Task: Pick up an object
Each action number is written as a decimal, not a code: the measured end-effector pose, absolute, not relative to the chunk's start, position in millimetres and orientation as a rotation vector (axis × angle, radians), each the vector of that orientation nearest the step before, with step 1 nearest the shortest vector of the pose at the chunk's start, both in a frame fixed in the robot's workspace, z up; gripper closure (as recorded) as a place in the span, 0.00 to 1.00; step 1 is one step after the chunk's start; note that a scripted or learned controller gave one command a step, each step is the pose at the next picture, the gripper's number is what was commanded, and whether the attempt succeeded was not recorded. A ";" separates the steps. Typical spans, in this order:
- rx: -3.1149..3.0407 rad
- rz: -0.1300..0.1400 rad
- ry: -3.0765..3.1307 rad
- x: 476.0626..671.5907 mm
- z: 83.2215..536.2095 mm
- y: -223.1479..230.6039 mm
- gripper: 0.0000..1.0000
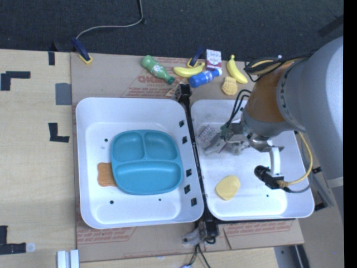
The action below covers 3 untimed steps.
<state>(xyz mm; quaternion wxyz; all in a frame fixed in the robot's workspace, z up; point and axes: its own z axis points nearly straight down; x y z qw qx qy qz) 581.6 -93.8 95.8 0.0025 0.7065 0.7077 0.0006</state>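
Red print on the cardboard sheet (pixel 146 82) under the bins is too blurred to read.

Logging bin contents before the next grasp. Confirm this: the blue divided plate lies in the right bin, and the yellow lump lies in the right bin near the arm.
One part is wrong: the camera view shows the blue divided plate in the left bin, not the right. The yellow lump does lie in the right bin near the arm.

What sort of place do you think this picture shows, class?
Probably a robotics lab test bench: a grey robot arm with an orange band reaches over two shallow white bins, with plastic toy bananas and taped-down cardboard around them.
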 end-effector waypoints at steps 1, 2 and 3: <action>2.220 -0.002 2.222 626.6 110.1 -98.2 0.00; 2.216 0.003 2.220 605.9 87.1 -95.8 0.00; 2.216 0.002 2.221 605.9 96.5 -95.6 1.00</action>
